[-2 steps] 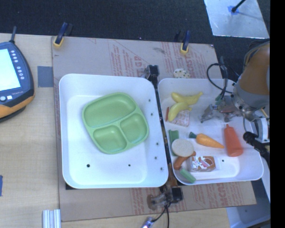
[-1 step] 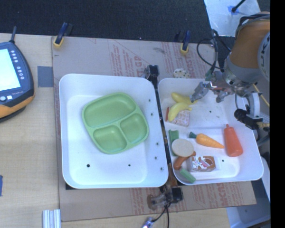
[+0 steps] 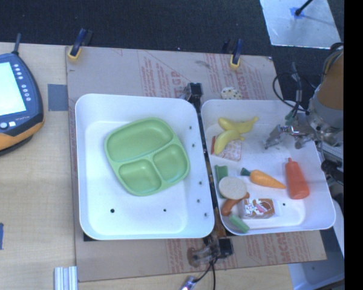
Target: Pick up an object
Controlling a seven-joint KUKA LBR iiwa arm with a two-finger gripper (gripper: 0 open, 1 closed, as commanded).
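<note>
The right bin (image 3: 311,219) holds several toy foods. A yellow banana (image 3: 237,125) lies at its far left, and an orange carrot (image 3: 267,178) rests near the middle. Beside the carrot stands a red bottle (image 3: 296,179). A pale round slice (image 3: 233,188) and a small printed packet (image 3: 258,208) sit toward the front. My gripper (image 3: 285,136) hangs over the bin's far right part, above bare floor between the banana and the bottle. It is open, with nothing between its fingers.
The left bin (image 3: 97,216) bears a green divided plate (image 3: 147,156). A tablet-like pendant (image 3: 9,104) lies on the bench at far left. Clamps (image 3: 77,47) pin the cardboard at the back. Green pieces (image 3: 221,175) and a brown sausage (image 3: 228,206) crowd the right bin's left wall.
</note>
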